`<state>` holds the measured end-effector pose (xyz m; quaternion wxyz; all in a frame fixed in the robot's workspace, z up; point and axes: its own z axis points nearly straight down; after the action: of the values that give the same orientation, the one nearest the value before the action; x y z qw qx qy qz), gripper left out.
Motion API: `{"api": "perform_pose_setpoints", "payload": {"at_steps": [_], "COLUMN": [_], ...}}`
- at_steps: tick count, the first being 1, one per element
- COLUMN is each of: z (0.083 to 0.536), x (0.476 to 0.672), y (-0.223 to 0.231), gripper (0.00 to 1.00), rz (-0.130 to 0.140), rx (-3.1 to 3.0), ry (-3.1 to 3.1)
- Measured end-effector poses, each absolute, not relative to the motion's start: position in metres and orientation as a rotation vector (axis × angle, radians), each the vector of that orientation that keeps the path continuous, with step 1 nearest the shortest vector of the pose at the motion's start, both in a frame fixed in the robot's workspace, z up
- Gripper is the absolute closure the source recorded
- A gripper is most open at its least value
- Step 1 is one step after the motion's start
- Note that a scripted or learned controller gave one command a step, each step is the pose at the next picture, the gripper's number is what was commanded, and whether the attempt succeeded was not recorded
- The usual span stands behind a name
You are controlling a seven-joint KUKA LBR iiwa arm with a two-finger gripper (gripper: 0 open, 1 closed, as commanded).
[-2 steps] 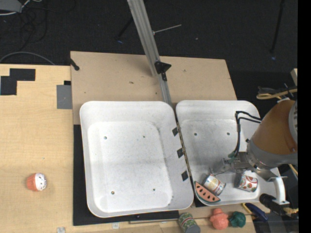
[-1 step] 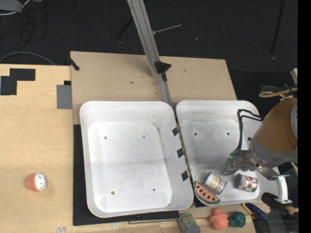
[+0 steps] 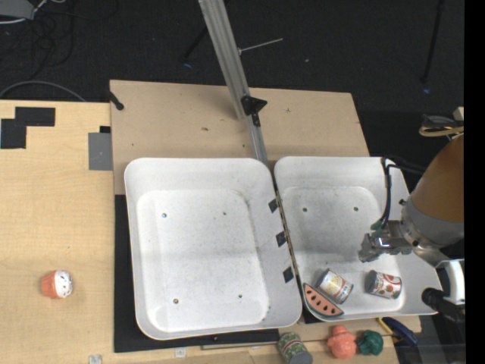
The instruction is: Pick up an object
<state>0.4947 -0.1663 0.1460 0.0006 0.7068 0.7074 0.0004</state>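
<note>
In the right bin (image 3: 333, 196) two small tin cans lie near the front: one with a yellow-and-silver label (image 3: 333, 285) and one with a red-and-white label (image 3: 383, 284). A watermelon-slice toy (image 3: 323, 302) rests on the bin's front rim. My gripper (image 3: 377, 246) hangs at the right side of that bin, just above and behind the red-and-white can, with nothing seen between its fingers. The arm's orange band (image 3: 449, 184) rises to the right.
The left bin (image 3: 204, 241) stands beside the right one, with black clips on the shared rim. A slanted metal rail (image 3: 231, 67) runs behind the bins. A red-and-white round toy (image 3: 57, 284) lies on the wooden bench at left. Small toys (image 3: 341, 342) sit in front of the right bin.
</note>
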Motion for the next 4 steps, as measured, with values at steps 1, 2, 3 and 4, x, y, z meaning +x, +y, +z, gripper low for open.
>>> {"api": "perform_pose_setpoints", "payload": {"at_steps": [1, 2, 3, 4], "z": [0.199, 0.244, 0.250, 0.257], "x": [0.490, 0.496, 0.518, 0.536], "y": [-0.158, -0.155, -0.109, -0.058], "gripper": [1.00, 1.00, 1.00, 1.00], "rz": [0.002, 0.002, 0.001, 0.001], "rx": [2.219, 2.219, 2.219, 2.218], "ry": [2.222, 2.221, 2.228, 2.229]}}
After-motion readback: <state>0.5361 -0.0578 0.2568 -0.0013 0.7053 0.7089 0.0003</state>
